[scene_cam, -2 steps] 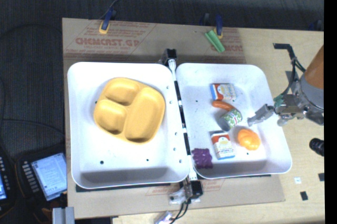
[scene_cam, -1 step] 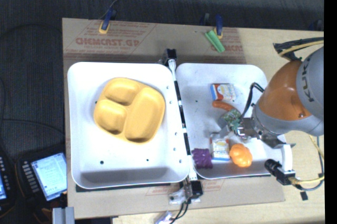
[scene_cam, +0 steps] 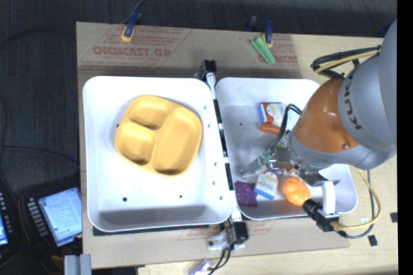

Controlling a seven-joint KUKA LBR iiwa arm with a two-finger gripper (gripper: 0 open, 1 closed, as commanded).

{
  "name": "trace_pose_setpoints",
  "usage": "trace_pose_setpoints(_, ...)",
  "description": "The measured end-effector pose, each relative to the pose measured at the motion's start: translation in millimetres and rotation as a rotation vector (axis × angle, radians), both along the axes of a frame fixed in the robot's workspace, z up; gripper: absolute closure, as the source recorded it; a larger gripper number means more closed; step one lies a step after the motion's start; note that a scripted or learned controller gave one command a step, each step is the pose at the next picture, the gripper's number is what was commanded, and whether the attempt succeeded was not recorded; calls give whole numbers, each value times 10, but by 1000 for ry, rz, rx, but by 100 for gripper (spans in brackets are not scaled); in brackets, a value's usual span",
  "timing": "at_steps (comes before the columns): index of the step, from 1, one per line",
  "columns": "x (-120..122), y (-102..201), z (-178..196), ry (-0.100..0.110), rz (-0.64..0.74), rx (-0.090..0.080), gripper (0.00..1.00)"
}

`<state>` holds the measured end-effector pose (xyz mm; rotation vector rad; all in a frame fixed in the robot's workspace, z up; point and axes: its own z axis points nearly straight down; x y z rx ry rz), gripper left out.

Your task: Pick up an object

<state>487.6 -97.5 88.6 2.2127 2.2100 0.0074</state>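
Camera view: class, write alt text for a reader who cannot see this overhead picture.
A grey robot arm with an orange band reaches from the right down into the right white bin, among small items: an orange ball, a purple piece and small packets. The left white bin holds a yellow three-compartment tray.

The brown board [scene_cam: 129, 51] under the bins says "CHEMCAST GP" in red letters. The grey arm [scene_cam: 371, 106] has black letters that look like "KU".
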Motion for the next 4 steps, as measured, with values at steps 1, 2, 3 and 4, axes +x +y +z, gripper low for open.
trace_pose_setpoints(1, 10, 0, 104, -1, -1, 1, 100)
trace_pose_setpoints(2, 792, 525, 967, 11, 3, 6, 100)
trace_pose_setpoints(3, 252, 890, 1175, 15, 2, 7, 100)
trace_pose_setpoints(4, -19, 1552, 1353, 14, 2, 7, 100)
